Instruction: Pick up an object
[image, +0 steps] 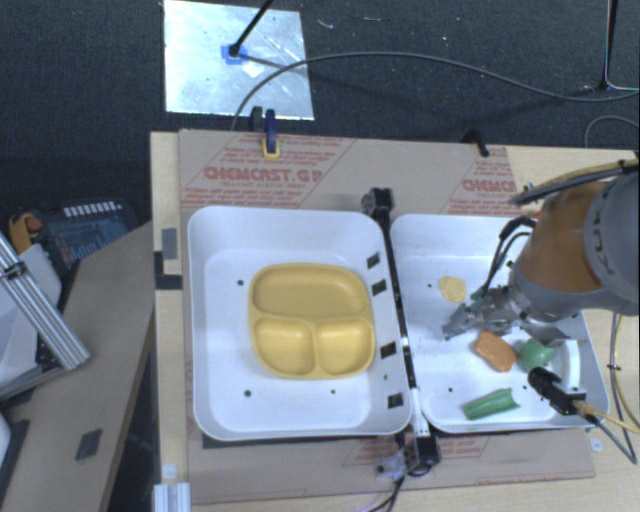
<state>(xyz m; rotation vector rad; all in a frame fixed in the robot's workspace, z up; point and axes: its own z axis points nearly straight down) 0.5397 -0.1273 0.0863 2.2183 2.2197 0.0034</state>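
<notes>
The green cylinder (489, 403) lies near the right bin's (430, 300) front rim, just below the orange piece (494, 351) beside the gripper (466, 322), whose opening cannot be told.

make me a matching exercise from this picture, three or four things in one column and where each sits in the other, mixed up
Things:
1. yellow divided tray
2. green cylinder
3. orange piece
4. small yellow piece

Places:
A. right bin, near its front edge
B. left bin, in the middle
C. right bin, upper part, apart from the other pieces
D. right bin, just below the hand

Pairs: 1-B, 2-A, 3-D, 4-C
</notes>
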